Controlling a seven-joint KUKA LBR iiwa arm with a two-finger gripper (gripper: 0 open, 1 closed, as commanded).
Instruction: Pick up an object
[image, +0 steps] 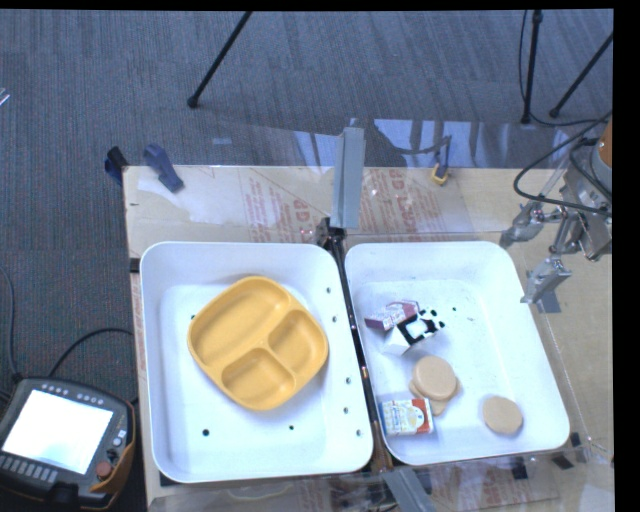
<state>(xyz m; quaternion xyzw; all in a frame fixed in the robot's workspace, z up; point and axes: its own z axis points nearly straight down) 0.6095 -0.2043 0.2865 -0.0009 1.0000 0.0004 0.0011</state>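
The right bin holds several small items: a purple-and-white carton, a black-and-white carton, two stacked tan discs, a lone tan disc, and a small white box with red and green print. My gripper hangs at the right edge of the view, above the right bin's far right rim, apart from every item. Nothing sits between its fingers.
The left bin bears a yellow divided plate. A grey metal post stands behind the gap between the bins. A teach pendant lies at the lower left, off the bench. Cables loop near the arm at the upper right.
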